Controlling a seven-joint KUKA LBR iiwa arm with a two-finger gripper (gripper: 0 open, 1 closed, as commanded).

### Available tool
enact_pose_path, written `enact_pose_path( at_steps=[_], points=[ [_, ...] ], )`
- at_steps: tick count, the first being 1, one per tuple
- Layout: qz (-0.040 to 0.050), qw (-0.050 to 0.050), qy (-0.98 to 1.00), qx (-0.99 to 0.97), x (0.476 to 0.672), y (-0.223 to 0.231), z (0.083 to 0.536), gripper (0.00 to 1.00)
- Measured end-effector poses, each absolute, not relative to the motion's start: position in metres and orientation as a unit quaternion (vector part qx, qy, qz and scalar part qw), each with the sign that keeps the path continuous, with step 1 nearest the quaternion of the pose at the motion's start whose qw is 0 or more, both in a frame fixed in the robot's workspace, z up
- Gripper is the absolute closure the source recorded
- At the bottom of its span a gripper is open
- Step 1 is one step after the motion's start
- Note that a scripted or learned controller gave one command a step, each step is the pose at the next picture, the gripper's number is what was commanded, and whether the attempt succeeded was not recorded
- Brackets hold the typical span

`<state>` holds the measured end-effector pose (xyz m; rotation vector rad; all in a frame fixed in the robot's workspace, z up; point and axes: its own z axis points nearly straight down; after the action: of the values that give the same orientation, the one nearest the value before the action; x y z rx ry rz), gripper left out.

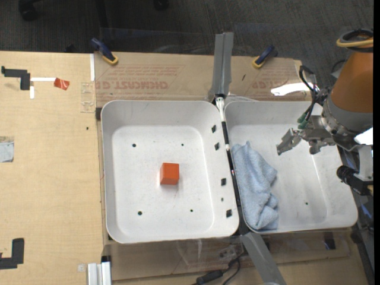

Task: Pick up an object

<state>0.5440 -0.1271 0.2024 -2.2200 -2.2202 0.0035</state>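
Observation:
An orange-red block (170, 174) rests on the floor of the left bin (119, 159), a little below its middle. A crumpled light-blue cloth (255, 186) lies in the right bin (309, 215), against its left wall and reaching down to the front edge. My gripper (300, 142) hovers over the upper right part of the right bin, to the right of the cloth and apart from it. Its fingers are open and hold nothing.
A grey divider bar (222, 70) runs between the two bins. Clamps (104, 51) hold the cardboard backing behind them. The wooden bench top (47, 171) spreads out to the left, with a small red item (61, 83) on it.

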Motion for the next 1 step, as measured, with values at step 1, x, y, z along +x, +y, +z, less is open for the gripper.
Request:
enact_pose_path(
  at_steps=[1],
  points=[
    [-0.0002,0.001,-0.7,-0.714,0.4774,-0.0981,0.0931,0.0]
  ],
)
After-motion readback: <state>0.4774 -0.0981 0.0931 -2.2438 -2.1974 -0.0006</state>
